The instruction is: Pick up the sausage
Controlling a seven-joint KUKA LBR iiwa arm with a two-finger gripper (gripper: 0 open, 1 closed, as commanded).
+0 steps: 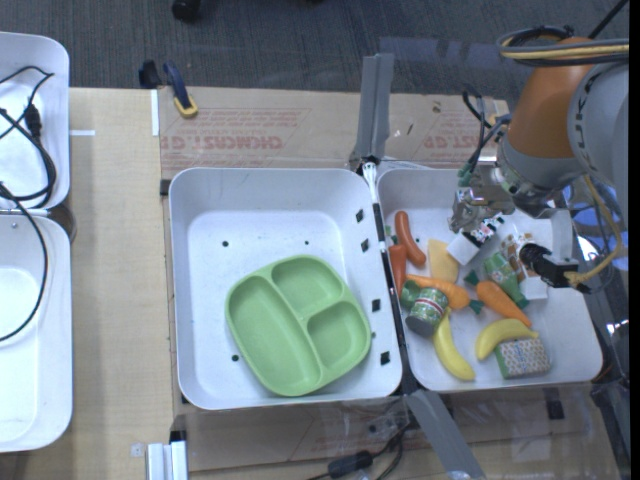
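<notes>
Arm [560,98] low over the right bin [590,353], claw [470,213] near sausage [408,238], grip state unclear.

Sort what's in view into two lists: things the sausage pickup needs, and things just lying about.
Needed for the job:
sausage, at the right bin's left wall
hand, above the right bin

Just lying about:
green plate in the left bin
bananas
carrots
can

Dark grey carpet [300,28] — chair castors [185,6] above.
</notes>
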